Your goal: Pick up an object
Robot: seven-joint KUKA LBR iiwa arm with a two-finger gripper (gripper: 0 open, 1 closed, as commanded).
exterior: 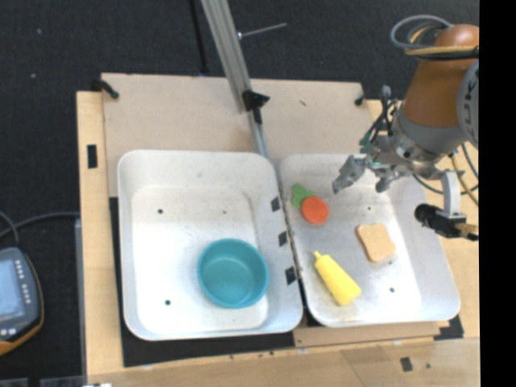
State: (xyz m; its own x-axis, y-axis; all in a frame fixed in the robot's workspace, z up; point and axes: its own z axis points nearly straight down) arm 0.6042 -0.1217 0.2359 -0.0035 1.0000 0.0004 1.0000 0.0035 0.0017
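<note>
Two shallow white bins with rounded corners and faintly speckled floors sit side by side on the pale wooden bench [93, 216]. In the right bin [427, 289], a glossy yellow squeeze bottle [336, 278] with a pointed nozzle lies tilted near the wall shared with the left bin [145, 240]. A tan, porous, square-cut sponge [376, 243] rests just right of the bottle. An orange ball-like piece with a green stub [311, 206] lies beyond the bottle, toward the far wall. The gripper [364, 176] hangs above the far end of the right bin, its two grey fingers spread apart with nothing between them. A smooth teal round bowl [232, 273] stands upright in the left bin.
</note>
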